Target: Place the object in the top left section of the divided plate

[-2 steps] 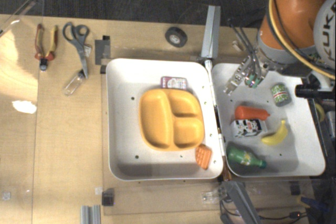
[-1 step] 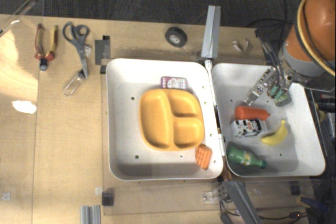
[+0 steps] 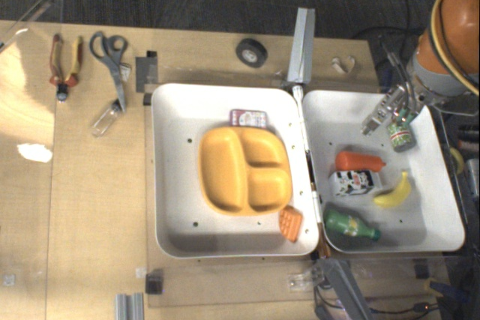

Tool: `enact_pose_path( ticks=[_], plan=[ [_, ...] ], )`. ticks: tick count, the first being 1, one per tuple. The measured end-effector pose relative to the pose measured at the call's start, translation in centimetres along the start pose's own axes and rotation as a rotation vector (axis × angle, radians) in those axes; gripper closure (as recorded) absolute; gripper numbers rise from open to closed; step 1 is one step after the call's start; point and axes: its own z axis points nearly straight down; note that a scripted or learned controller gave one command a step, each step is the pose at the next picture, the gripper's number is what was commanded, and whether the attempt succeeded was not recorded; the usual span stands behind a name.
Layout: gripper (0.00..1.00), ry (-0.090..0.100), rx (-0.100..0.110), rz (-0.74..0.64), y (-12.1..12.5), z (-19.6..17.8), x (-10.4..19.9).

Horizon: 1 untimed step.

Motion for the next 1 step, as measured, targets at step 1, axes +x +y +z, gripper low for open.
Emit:
enact_pose_path(
  ticks=[1],
  plan=[
    [1.00, -0.001, 0.000, 0.040, -8.30, 5.11, 2.44]
  ],
)
